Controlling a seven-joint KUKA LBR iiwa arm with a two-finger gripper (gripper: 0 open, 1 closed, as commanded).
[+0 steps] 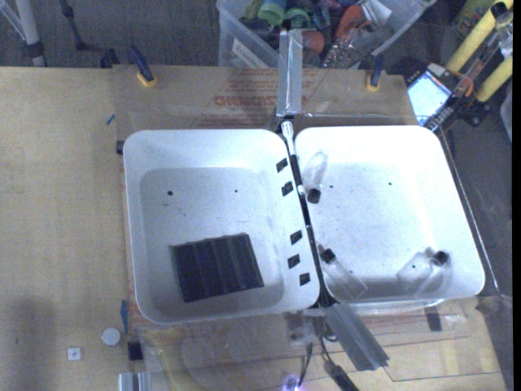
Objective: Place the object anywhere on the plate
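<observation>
Camera view: two white bins sit side by side on the bench, their inner rims touching along the middle.

The left bin holds a black slab. The slab is ridged and roughly rectangular, and it lies flat in the bin's near half, closer to the near rim than to either side wall and slightly skewed to the walls.

The right bin holds three clear pieces that are hard to make out against the white. One clear piece lies near the far left corner, just beside a small dark dot. A second, with a black cap, lies by the near left corner. A third, also black-capped, lies by the near right corner.

A row of small black tabs runs along the shared rim. A metal bar stands at that rim's far end. Behind it, at the bench's far edge, is a crate of coloured items.
</observation>
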